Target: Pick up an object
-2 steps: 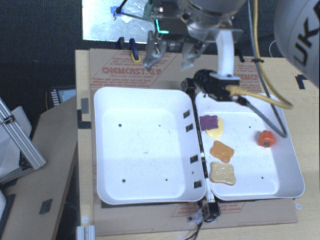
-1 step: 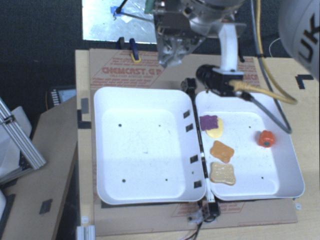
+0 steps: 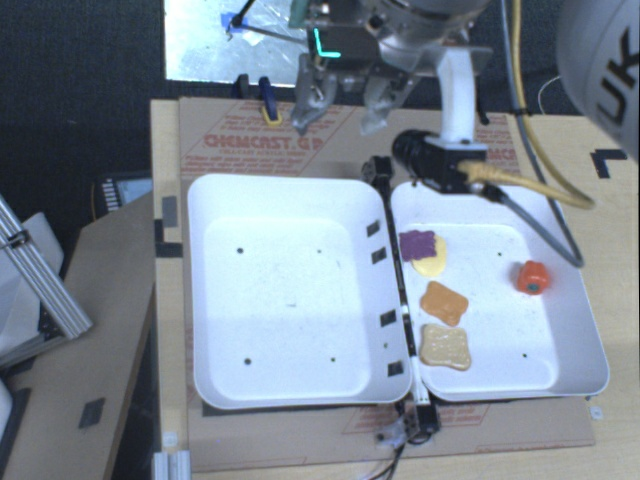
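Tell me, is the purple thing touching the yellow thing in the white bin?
Touching. The camera view shows the purple piece lying partly over the yellow piece in the right bin, with no white gap between them.

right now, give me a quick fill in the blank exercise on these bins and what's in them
1. All the small items lie in the ____ bin as the camera sees it.
2. The round item lying apart from the others is ____ in colour.
3. The purple piece overlaps a ____ one.
4. The gripper hangs with its fingers ____, above the bench behind the bins.

Missing words: right; orange; yellow; open
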{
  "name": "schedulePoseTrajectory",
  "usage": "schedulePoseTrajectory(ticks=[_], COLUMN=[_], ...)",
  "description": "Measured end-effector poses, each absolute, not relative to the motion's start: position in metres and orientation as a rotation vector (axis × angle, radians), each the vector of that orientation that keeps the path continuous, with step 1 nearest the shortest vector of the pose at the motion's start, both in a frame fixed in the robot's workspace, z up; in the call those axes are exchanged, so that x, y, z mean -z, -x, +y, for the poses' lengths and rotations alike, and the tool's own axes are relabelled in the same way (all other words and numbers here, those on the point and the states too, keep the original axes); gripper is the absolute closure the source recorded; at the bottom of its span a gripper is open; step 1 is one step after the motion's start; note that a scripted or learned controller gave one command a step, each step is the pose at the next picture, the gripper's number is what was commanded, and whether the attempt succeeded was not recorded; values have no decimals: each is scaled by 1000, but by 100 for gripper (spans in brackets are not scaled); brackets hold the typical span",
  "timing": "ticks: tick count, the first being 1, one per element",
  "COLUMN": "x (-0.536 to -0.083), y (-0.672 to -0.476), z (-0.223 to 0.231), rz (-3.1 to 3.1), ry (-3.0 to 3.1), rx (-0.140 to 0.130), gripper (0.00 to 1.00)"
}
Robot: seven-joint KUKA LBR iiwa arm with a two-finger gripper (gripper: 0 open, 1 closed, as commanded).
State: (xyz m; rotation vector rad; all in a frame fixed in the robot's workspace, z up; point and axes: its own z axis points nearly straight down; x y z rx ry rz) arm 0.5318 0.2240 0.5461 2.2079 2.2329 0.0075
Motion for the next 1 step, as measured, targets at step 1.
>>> schedulePoseTrajectory(ticks=[1], x=[-558], y=[-532], z=[224], rz=[2237], ry=[-2203], rx=[-13], gripper=[100])
